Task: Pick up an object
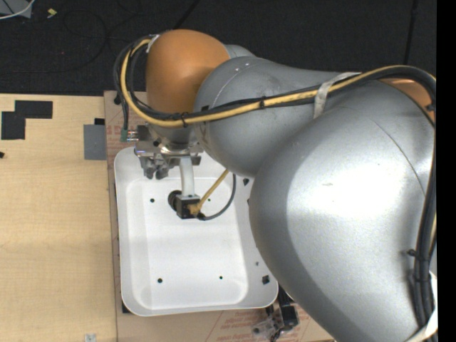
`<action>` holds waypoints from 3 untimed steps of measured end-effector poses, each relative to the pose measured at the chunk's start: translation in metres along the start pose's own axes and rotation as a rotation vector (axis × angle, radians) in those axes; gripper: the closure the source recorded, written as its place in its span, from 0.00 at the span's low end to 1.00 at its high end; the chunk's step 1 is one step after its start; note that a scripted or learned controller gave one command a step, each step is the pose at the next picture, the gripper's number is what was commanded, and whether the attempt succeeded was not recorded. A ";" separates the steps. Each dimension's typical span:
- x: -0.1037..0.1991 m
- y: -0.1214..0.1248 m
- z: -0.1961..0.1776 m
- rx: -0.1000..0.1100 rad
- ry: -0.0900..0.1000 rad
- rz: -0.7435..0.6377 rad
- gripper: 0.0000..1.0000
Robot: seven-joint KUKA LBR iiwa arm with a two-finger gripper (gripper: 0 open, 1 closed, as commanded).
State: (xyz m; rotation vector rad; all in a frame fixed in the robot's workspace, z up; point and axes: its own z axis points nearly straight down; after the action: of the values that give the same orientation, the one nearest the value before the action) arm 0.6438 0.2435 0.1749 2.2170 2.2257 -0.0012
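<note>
**Object.** I could not tell where it lay or how it looked. The arm (342,191) hid a large part of the scene from where I stood.

**Hand** (162,164). Dull grey metal, blocky, with small machined parts. It hung below the wrist over the far end of the bin (135,262), toward the bin's far left corner. Whether it was spread or pressed together could not be told. How the object lay relative to it could not be told either.

**Bin.** Shallow and white, with a smooth, faintly glossy surface. It had rounded corners and a low raised rim. The floor was flat and marked by a few small dark dots (159,280). The near and left walls were in plain sight, while the right side ran under the arm.

**Arm.** Broad rounded shells in grey with a satin finish that caught soft highlights. An orange dome (182,63) sat above the wrist. The arm reached in from the right, above the bin.

**Tabletop** (57,212). Pale tan and matte, with a fine grain like board. It carried flat, angular black patches (28,112) at the far left. A plain grey rectangle (93,141) lay just beside the bin's far left corner.

**Backdrop** (71,34). Black and coarse-looking, beyond the tabletop's far edge.
</note>
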 end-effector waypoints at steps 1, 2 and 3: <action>0.000 0.000 -0.004 -0.001 0.000 -0.001 1.00; 0.000 0.000 -0.006 -0.001 0.000 -0.001 1.00; 0.000 0.000 -0.011 -0.002 0.000 -0.002 1.00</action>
State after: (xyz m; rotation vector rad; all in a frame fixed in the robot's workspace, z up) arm 0.6439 0.2438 0.1856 2.2140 2.2275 0.0012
